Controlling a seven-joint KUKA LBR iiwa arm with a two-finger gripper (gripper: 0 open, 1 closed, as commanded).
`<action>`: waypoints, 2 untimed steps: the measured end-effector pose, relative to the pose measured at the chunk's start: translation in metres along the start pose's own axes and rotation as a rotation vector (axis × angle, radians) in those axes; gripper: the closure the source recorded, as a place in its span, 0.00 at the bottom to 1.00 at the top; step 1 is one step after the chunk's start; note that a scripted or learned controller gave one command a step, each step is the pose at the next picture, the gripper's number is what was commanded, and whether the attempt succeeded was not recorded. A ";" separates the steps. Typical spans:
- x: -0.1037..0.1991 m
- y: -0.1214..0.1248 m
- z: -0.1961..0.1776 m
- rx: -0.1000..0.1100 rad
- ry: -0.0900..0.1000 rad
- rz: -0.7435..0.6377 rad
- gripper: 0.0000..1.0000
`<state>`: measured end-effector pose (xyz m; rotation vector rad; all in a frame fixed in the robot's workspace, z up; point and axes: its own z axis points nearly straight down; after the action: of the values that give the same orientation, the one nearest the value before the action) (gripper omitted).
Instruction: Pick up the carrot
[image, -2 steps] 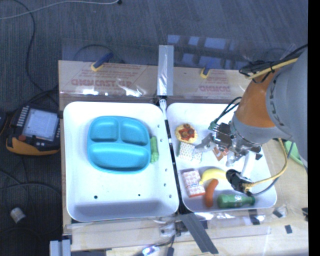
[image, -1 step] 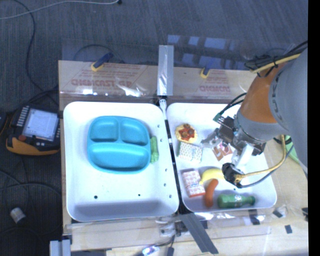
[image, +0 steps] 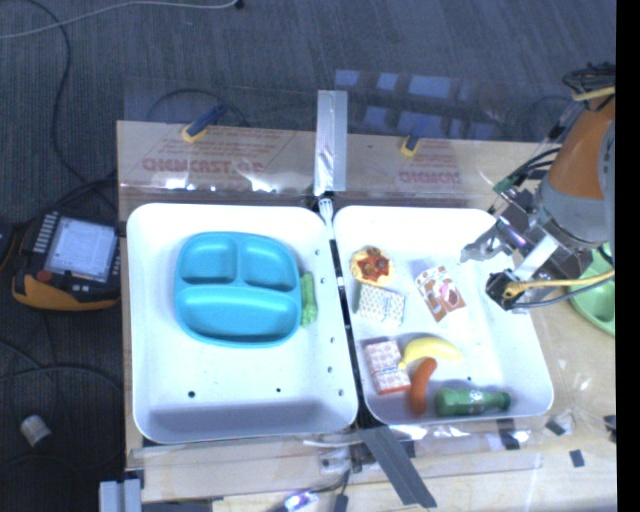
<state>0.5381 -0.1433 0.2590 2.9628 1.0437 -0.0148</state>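
Note:
The carrot (image: 421, 384) is a short orange-red piece lying near the front of the right bin (image: 535, 345). It sits between a yellow banana (image: 430, 349) and a green bottle (image: 471, 401), touching or nearly touching both. My gripper (image: 480, 248) hovers over the far right edge of the right bin, well behind and to the right of the carrot. Nothing is seen in its grasp.
The right bin also holds a pizza slice toy (image: 371, 263), a white checked piece (image: 381, 303), a printed packet (image: 440, 291) and a red-and-white box (image: 384, 364). In the left bin (image: 160, 400) lie a blue divided plate (image: 238, 285) and a green item (image: 307, 298).

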 end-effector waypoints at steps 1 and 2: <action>-0.007 0.067 0.066 0.001 0.000 0.027 0.00; 0.026 0.099 0.162 0.008 0.018 -0.097 0.00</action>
<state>0.6188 -0.2047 0.0964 2.9217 1.1921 0.0067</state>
